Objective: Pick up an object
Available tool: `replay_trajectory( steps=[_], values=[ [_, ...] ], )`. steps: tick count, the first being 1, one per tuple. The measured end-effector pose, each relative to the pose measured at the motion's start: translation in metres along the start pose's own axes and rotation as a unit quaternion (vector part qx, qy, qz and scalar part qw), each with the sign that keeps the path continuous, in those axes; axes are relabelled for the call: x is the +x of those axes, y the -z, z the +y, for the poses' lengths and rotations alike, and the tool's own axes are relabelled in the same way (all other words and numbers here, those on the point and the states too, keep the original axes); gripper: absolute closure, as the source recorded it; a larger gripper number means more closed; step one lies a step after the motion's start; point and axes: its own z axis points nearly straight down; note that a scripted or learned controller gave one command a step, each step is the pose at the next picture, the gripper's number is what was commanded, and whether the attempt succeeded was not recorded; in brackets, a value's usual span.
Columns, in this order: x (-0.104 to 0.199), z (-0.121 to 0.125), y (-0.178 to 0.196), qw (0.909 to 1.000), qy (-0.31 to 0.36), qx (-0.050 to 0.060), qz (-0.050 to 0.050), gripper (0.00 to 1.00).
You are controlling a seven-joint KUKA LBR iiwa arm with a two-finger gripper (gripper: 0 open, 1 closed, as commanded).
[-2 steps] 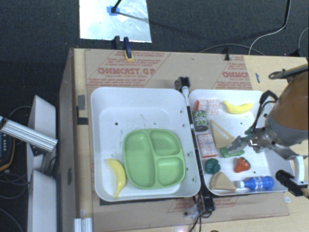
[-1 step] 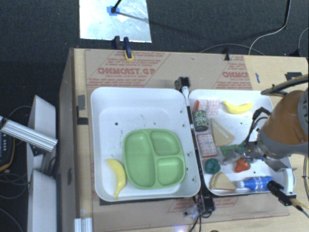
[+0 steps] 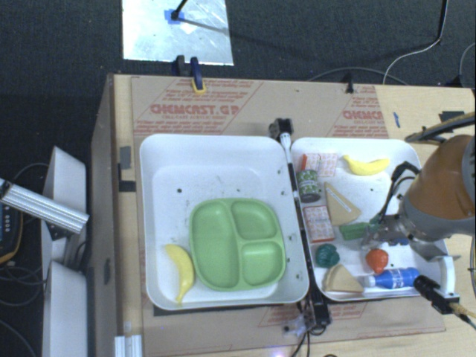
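A grey robot arm with an orange band reaches in from the right over the right-hand shallow white bin, its two-finger gripper low among the clutter near a green block and just above a small red-orange ball; whether the tool is parted or closed, or has hold of anything, cannot be told from this angle. Below the ball lies a blue-and-white plastic bottle, its long axis running nearly left to right along the bin's near wall, white end to the left. Near it sit a tan wedge and a teal lump. At the bin's far end a yellow banana lies crosswise, with a small labelled can, a red-printed card and a tan triangular wedge between. In the left-hand white bin rests a pale green compartment tray, with a second yellow banana just beside its left edge, pointing down toward the near wall. Both bins stand on a brown sheet printed with red lettering, over dark carpet where a shiny silver plate lies.
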Motion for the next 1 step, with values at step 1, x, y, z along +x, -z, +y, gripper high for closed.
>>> replay_trajectory(
  steps=[1],
  values=[
    [0.0352, 0.0001, 0.0734, 1.0, 0.0, 0.0, 0.0, 1.0]
  ],
)
